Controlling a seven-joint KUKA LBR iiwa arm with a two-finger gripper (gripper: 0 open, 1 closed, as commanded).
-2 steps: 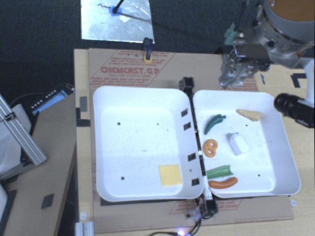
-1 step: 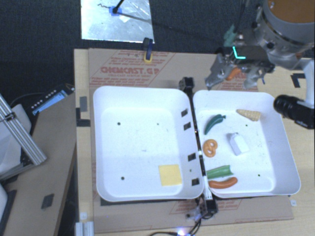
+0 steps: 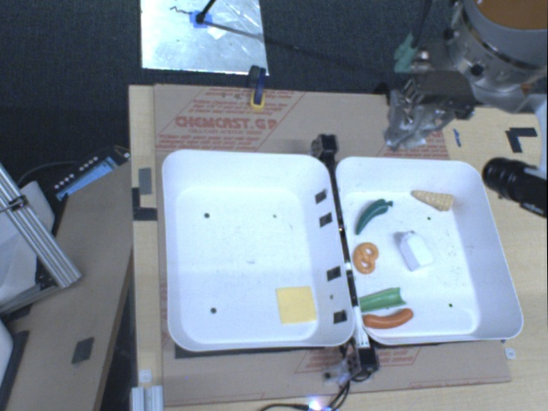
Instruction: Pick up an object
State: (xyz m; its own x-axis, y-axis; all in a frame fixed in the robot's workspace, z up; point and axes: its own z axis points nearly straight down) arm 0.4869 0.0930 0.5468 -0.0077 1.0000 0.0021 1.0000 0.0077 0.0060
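yellow square (image 3: 295, 305), orange pretzel (image 3: 365, 258), green pepper (image 3: 372, 214), possibly white block (image 3: 415, 251)

My jaws (image 3: 413, 131) look like bare grey metal, dull in sheen; the two bins, left (image 3: 184, 229) and right (image 3: 479, 229), are smooth white plastic with a soft gloss; under them lies matt brown cardboard (image 3: 223, 118) with red print; beyond it a crinkled foil sheet (image 3: 171, 24) shines; the yellow square (image 3: 295, 304) looks flat and matt; the sausage (image 3: 388, 318) looks glossy.
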